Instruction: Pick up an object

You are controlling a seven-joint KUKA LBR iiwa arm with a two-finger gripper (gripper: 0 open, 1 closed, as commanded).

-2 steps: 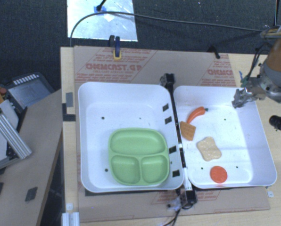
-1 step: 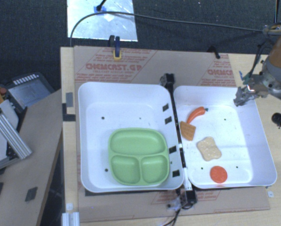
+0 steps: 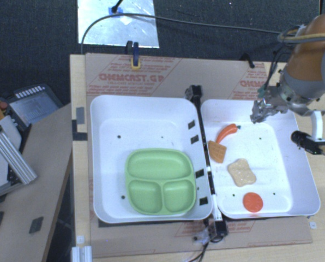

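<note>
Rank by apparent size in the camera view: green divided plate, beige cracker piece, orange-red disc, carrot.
1. green divided plate
2. beige cracker piece
3. orange-red disc and carrot: too alike to rank.

Two white bins side by side on a cardboard-covered bench (image 3: 151, 72). Left bin (image 3: 110, 119): green three-compartment tray (image 3: 160, 180), toward the near right corner. Right bin (image 3: 293, 184): orange carrot (image 3: 227, 131) near the far left, tilted; brown cracker (image 3: 217, 151) just below it, close to the left wall; beige bread piece (image 3: 241, 173) near the middle; red-orange disc (image 3: 253, 202) toward the near wall, apart from the bread. Gripper (image 3: 259, 113) over the far part of the right bin, right of the carrot, nothing seen between fingers. Shiny metal sheet (image 3: 119, 10) beyond the bench. Yellow-and-black clamp (image 3: 134, 56) at the far cardboard edge.
</note>
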